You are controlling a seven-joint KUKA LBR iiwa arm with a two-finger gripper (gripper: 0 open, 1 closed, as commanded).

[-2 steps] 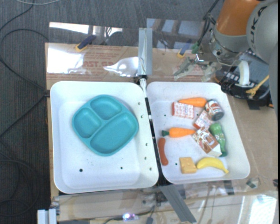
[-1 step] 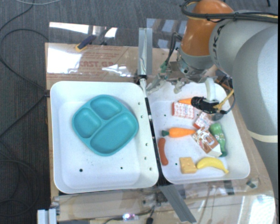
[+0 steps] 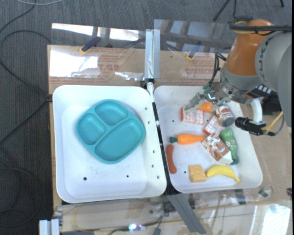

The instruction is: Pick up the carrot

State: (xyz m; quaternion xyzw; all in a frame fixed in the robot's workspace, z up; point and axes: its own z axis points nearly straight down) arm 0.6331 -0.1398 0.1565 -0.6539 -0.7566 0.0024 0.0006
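End effector [image 3: 209, 93] above right bin [image 3: 255, 177]; carrot [image 3: 190, 139] inside; grey carpet [image 3: 19, 131] around.

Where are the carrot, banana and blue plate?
carrot [image 3: 190, 139], camera view, middle of the orange body.
banana [image 3: 222, 172], camera view, middle of the yellow curve.
blue plate [image 3: 111, 130], camera view, ridge where its compartments meet.
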